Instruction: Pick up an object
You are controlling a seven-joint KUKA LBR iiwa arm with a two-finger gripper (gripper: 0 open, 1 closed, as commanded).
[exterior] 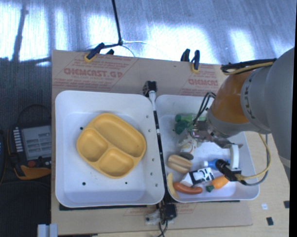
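Note:
The right bin (250, 191) holds a jumble of small things. A green toy (183, 122) lies at its far left side. Nearer lie a tan bun (179, 163), a dark oval piece (186, 156), a yellow banana (171, 185), a red sausage (189, 189), a black-and-white box (201, 175) and an orange carrot (219, 182). My gripper (192, 135) is down inside this bin, just right of the green toy and above the bun, over some pale crumpled item. The wrist hides much of the bin's middle.
The left bin (68, 185) holds a yellow three-part plate (111, 145). A ridge with a black clip (150, 87) at its far end separates the bins. Clamps sit on the board's far edge. Electronic boxes (31, 141) lie off the bench at left.

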